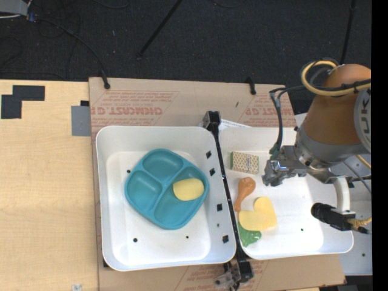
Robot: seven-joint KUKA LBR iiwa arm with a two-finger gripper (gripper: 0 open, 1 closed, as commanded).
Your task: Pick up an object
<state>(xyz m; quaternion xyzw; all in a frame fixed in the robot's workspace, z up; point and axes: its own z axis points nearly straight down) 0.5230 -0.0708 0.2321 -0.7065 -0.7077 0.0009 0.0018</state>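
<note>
One orange drumstick just left of jaws, apart

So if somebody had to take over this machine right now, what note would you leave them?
Pincer: above the right bin, nothing seen held; open or shut not clear.
Right bin: patterned packet, orange piece, yellow piece, green piece partly under the yellow one.
Left bin: teal divided plate with a yellow lump on it.
Done: nothing picked.
Left: grasp and lift one object.
</note>
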